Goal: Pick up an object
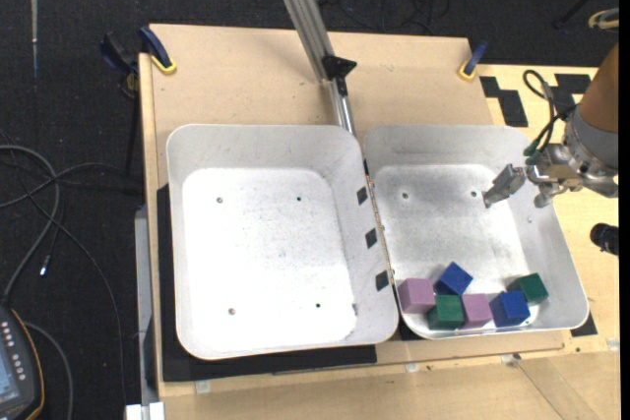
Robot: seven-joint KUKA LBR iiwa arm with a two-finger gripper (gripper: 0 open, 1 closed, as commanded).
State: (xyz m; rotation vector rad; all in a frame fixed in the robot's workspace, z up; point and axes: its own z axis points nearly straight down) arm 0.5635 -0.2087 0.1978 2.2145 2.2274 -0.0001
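Several small blocks lie bunched along the near edge of the right bin (551,241): a purple block (416,293), a blue block (454,278), a green block (448,311), a second purple block (478,309), a second blue block (510,308) and a second green block (532,287). My gripper (524,189) hangs over the right bin's far right part, well behind the blocks. Its two fingers are spread apart, one finger (500,186) pointing left, and nothing is between them.
The left bin (187,211) sits beside the right one, their rims meeting at the middle. A metal pole (300,0) slants in from the top to the bins' far junction. Clamps mark the bench's back corners.
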